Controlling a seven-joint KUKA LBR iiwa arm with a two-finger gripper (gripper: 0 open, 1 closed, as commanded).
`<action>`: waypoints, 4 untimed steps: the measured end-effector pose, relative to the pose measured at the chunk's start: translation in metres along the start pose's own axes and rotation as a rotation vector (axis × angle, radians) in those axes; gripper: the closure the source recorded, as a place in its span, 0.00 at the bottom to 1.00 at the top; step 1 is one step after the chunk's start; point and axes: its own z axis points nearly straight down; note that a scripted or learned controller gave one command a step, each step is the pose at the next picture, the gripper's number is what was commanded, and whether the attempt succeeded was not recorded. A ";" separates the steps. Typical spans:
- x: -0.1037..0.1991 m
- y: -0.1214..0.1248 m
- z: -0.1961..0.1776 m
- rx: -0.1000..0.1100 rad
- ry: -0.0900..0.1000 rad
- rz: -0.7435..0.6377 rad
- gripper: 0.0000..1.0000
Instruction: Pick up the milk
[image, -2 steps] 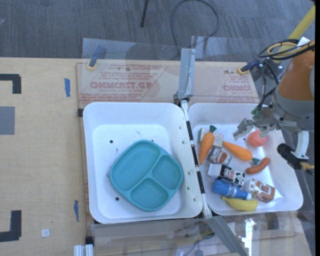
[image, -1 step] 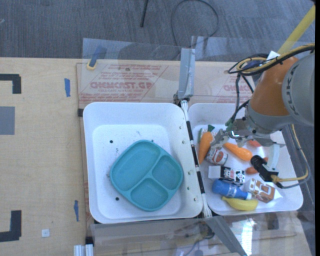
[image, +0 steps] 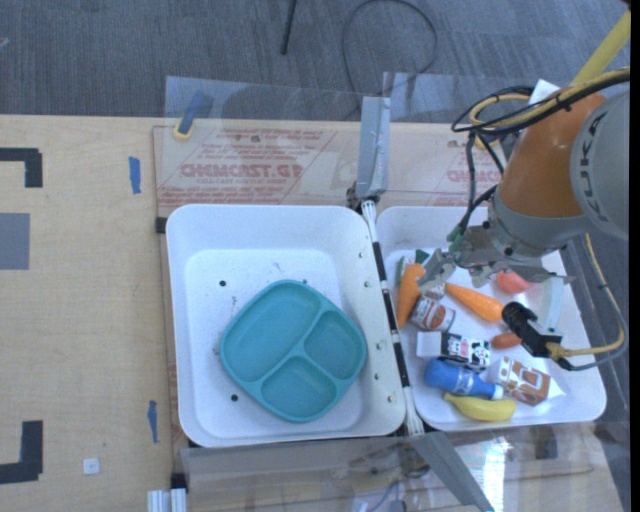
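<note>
The milk (image: 453, 347) is a small white carton with black cow patches. It lies in the middle of the right bin (image: 588, 392), between a brown-and-red can (image: 432, 313) and a blue bottle (image: 455, 377). My gripper (image: 438, 272) hangs over the bin's far left part, just above the can and an orange carrot (image: 408, 290). It sits a short way up-left of the milk and is not touching it. Nothing shows held in it.
The right bin also holds a second carrot (image: 476, 300), a yellow banana (image: 480, 407), a brown carton (image: 526, 381) and small red pieces (image: 512, 282). A teal divided plate (image: 292, 350) lies in the left bin (image: 200, 250). The arm covers the right bin's far corner.
</note>
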 end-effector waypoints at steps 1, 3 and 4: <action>0.014 0.041 -0.075 0.000 0.000 -0.058 0.00; -0.026 -0.068 0.094 -0.010 0.006 0.289 0.00; -0.032 -0.067 0.085 -0.014 0.001 0.302 1.00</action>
